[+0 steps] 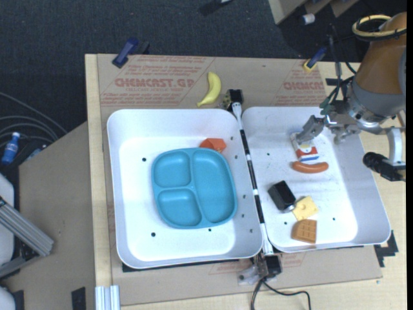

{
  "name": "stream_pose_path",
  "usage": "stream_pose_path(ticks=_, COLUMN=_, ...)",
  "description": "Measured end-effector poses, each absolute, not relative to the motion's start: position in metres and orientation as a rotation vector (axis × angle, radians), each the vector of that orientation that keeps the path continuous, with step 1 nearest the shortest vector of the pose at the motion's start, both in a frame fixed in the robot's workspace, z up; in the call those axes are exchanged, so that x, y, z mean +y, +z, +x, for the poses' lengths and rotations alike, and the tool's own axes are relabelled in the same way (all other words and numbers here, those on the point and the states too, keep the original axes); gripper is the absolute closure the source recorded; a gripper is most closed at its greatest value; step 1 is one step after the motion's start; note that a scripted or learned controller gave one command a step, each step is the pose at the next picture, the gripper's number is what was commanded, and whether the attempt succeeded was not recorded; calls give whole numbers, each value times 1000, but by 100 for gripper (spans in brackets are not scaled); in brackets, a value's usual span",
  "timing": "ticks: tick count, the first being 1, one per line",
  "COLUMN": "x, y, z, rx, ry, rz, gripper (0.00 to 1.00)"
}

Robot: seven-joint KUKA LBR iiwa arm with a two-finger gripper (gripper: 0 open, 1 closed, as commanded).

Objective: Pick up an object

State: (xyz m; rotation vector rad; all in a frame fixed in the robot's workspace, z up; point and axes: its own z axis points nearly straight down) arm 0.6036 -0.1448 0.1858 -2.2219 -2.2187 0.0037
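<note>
Gripper (pixel 306 134): we see it low over the right bin's (pixel 361 199) far part; we cannot tell how it is set.
Arm (pixel 381 63): grey, orange band, reaching in from the right.
Hot dog (pixel 310 166): lies just below the gripper, in the right bin.
Red-white-blue piece (pixel 308 152): between gripper and hot dog, touching or nearly so; we cannot tell which.
Black block (pixel 281 194): mid right bin.
Cheese wedge (pixel 304 207): just beside the block.
Waffle (pixel 304 230): near front rim.
Blue tray (pixel 193 187): we see it in the left bin (pixel 129 141), orange piece (pixel 213 144) at its far edge.
Banana (pixel 210 89): on the bench, behind the bins.
</note>
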Motion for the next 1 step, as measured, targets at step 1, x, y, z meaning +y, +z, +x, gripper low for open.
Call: stream_pose_path(ticks=1, x=-129, y=89, z=659, rx=-2230, ry=-8, rz=-2225, gripper=0)
